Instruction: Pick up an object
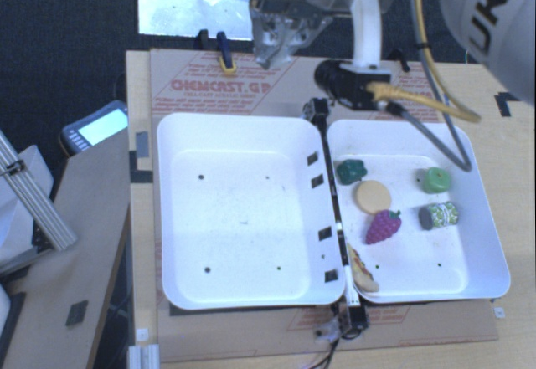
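Note:
The right bin [481, 263] holds several small things. A dark green piece [350, 168] lies near its back left, with a tan round disc [373, 195] and a purple bunch of grapes [383, 226] just in front of it. A green round piece [435, 180] and a grey-green cylinder [439, 214] lie toward the right. A tan and yellow piece [363, 273] rests against the bin's front left wall. My gripper [272, 53] hangs high over the bench's far edge, behind the left bin [243, 217], well away from all of them.
A cardboard sheet [218, 87] lies under both bins. A yellow and black clamp [224, 53] sits at its far edge. A device with a lit screen [96, 129] and metal rails [33, 200] stand to the left of the bench.

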### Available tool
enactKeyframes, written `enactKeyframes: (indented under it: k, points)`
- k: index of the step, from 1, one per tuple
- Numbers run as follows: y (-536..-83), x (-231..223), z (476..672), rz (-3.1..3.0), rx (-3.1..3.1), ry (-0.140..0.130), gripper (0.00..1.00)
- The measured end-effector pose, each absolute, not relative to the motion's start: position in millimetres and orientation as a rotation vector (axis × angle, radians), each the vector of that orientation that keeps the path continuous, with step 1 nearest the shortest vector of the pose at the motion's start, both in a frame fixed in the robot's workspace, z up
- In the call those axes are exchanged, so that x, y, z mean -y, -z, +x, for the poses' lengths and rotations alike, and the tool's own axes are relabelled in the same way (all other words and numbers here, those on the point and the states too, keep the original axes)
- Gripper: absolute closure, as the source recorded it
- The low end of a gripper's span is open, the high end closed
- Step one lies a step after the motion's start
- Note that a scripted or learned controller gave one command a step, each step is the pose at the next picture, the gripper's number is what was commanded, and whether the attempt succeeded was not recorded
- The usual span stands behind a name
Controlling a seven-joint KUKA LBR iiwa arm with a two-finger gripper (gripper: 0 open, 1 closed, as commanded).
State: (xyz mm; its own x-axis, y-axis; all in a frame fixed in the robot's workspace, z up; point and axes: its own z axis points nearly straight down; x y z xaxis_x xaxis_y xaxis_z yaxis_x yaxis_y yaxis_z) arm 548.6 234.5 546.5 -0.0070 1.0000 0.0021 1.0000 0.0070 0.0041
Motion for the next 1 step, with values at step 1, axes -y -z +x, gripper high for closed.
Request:
enactKeyframes:
  k: [1]
  points:
    - [-557.6, -234.7, 548.7, 2.208, -2.232, -0.01, 1.0]
